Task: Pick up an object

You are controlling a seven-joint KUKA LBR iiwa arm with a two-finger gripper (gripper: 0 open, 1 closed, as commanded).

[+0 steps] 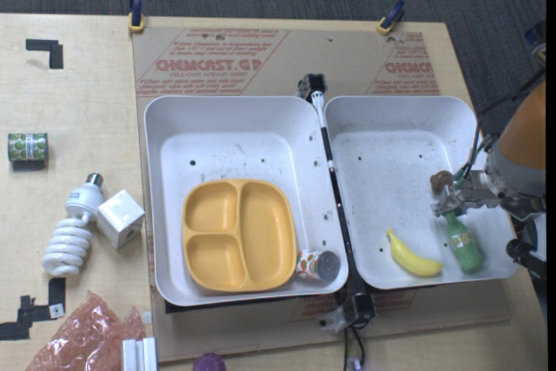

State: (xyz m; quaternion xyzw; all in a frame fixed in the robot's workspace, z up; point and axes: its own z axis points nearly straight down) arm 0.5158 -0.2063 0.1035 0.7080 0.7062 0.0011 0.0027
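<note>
Overhead, at the bench, one moment of a pick attempt.

Claw: the gripper [449, 195] sits low in the right bin [382, 126], near its right wall, at the end of the grey arm with its orange band [530, 135] entering from the right edge. Whether the fingers are spread or pressed together cannot be told; metal parts and cables blur the tip.

Green bottle: a green bottle [463, 244] lies just below the gripper, its neck pointing up toward the claw and apparently touching it; no grip on it can be confirmed.

Banana: a yellow banana [412, 255] rests on the bin floor just left of the bottle, close to the near wall.

Brown object: a small brownish item [440, 181] shows beside the gripper's far side; its identity is unclear.

Left bin: the left bin [226, 122] holds a yellow divided plate [238, 234] with three compartments, and a small can [317, 266] lying on its side in the near right corner, touching the plate's edge.

Bench, left: a spiral light bulb [69, 235], a white cube [121, 218] just beside it, and a small green can [27, 148] farther off.

Bench, near edge: a crumpled pink mesh bag [87, 339].

Far edge: two clamps [136, 10] pin the brown board under the bins.
</note>
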